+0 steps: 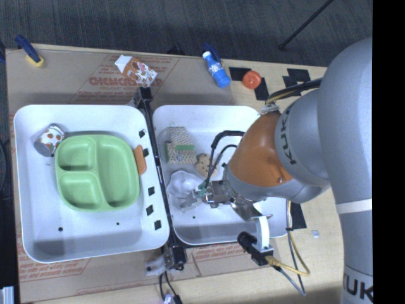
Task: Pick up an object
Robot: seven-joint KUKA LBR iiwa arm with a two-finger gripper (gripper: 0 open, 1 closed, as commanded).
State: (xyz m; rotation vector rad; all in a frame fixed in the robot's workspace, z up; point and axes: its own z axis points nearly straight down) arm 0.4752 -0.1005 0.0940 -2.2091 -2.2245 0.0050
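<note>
In the right bin (190, 236), the hand (201, 195) sits low, and I cannot tell its grip state; the clear crumpled object (181, 185) lies just at its nine o'clock, touching or nearly so, the closest pick.

Two white bins (25, 170); one green tray (98, 171); one blue bottle (217, 70); one orange cap (252, 79).

The grey arm (329, 138) bends in from the right, its gripper (197, 196) held low.
</note>
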